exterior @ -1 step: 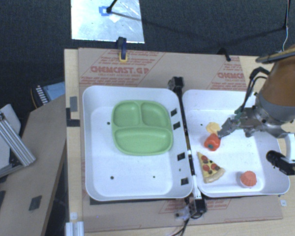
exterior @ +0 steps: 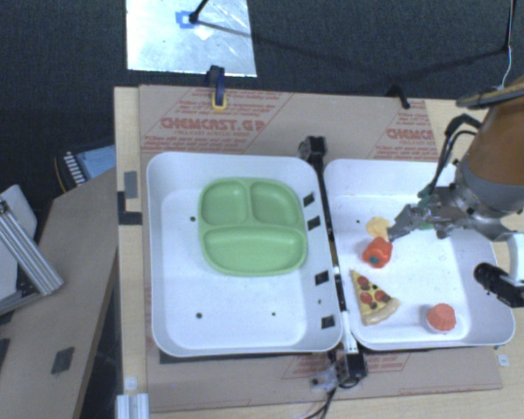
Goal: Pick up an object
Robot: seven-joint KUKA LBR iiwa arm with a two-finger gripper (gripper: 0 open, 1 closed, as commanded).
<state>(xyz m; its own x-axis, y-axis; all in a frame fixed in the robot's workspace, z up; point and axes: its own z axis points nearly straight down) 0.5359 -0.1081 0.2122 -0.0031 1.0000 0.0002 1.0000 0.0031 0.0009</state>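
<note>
In the right bin lie a red pepper-shaped toy, a small yellow piece just above it, a pizza slice toy near the front left, and a round pink-red piece at the front right. My gripper reaches in from the right and hangs low over the bin, its dark tips just right of the yellow piece and above the red toy. Nothing shows between its fingers.
The left bin holds a green divided plate. A black divider with clips runs between the bins. A black fixture juts over the right bin's right rim. The arm's body covers the right bin's back right corner.
</note>
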